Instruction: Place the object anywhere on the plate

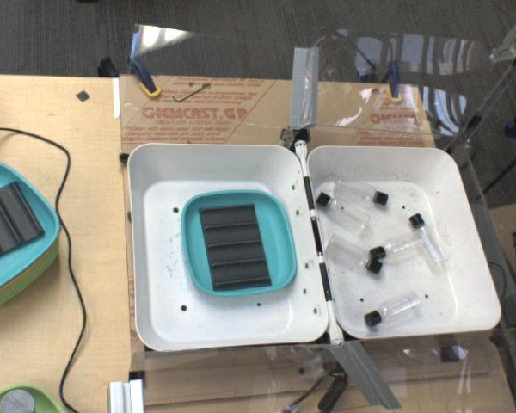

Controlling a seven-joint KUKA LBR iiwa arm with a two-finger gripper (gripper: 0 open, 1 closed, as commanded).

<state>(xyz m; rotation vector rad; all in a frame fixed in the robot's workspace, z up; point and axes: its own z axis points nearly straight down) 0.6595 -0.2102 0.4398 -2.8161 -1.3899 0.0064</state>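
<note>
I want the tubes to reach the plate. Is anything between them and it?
Only the two bins' walls, which meet in the middle. The tubes lie in the right bin, the teal plate in the left one. Nothing else stands between them.

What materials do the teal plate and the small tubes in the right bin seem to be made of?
The teal plate looks like moulded plastic, smooth and slightly glossy, with a matte black ribbed insert, perhaps rubber or foam. The tubes appear to be clear plastic or glass, since the bin shows through them, with black caps.
</note>
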